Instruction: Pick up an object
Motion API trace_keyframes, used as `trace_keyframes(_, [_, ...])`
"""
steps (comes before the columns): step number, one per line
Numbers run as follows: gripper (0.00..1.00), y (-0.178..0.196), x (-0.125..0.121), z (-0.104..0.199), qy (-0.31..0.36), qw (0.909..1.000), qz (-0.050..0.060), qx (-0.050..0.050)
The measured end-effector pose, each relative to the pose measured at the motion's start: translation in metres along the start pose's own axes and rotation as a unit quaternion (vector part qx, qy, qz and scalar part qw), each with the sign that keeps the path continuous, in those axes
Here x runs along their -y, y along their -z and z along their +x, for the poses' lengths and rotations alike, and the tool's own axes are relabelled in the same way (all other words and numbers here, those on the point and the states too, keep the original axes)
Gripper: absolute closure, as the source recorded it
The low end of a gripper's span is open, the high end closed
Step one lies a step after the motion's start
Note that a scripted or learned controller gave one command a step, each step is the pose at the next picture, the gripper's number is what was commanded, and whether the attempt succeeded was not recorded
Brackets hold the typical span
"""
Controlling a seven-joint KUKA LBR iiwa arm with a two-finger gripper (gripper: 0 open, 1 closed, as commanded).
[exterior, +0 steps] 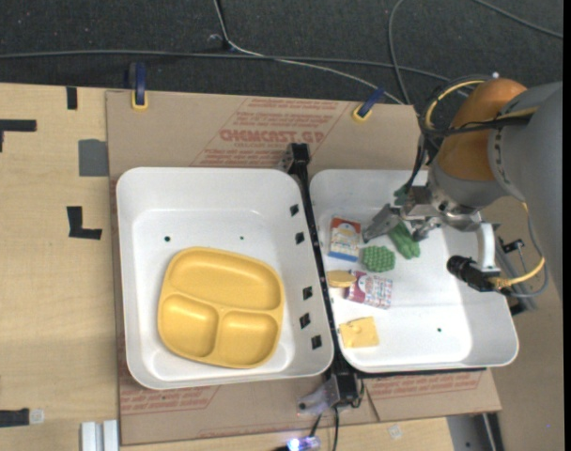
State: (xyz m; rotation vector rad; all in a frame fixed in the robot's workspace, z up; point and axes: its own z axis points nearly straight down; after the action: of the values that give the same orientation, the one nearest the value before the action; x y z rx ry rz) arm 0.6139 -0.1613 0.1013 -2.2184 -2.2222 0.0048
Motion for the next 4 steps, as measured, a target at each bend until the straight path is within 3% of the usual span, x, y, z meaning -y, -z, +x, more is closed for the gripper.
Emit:
trace_keyframes(1, [1.0, 0.014, -0.001, 0.001, 0.001, 1.0, -0.002, 0.0])
trace_keyframes(3, [1.0, 0.12, -0.01, -0.006, 0.0, 1.0, -0.004, 0.0])
trace_keyframes(4, [1.0, 0.12, 0.001, 0.056, 0.002, 1.0, -0.001, -0.001])
